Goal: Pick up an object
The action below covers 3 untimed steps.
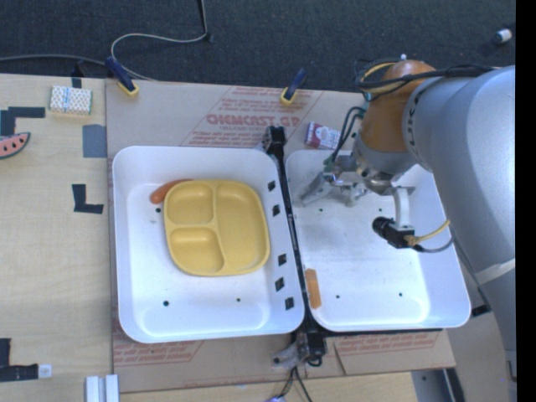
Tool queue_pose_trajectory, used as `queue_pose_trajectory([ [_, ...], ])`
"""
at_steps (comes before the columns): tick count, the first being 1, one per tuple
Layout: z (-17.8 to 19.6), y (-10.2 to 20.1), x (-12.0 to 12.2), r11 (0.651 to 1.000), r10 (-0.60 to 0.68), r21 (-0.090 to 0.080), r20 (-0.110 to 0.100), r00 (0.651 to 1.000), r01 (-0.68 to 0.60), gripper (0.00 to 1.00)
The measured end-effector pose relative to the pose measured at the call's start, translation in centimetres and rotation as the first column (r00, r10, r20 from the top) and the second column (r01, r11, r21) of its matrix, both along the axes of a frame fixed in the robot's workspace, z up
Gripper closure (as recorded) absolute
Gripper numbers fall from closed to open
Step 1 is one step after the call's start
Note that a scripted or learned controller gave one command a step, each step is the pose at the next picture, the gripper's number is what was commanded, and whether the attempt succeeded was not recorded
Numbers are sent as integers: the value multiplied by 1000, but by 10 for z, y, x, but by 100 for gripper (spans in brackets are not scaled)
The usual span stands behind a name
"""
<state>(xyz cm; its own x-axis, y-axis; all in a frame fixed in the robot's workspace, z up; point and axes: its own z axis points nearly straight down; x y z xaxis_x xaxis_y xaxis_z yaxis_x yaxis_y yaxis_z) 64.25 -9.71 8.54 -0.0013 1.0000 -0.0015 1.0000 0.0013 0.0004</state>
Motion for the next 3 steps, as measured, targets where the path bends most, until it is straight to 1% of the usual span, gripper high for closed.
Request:
queue_pose_trajectory([
  [1, 10, 0, 0, 1000, 0, 0, 1, 1000, 0, 100],
  [2, 99, 72, -64, 1000, 2, 2, -2, 1000, -2, 100],
  [3, 99, 71, -64, 1000, 1, 2, -2, 1000, -1, 0],
])
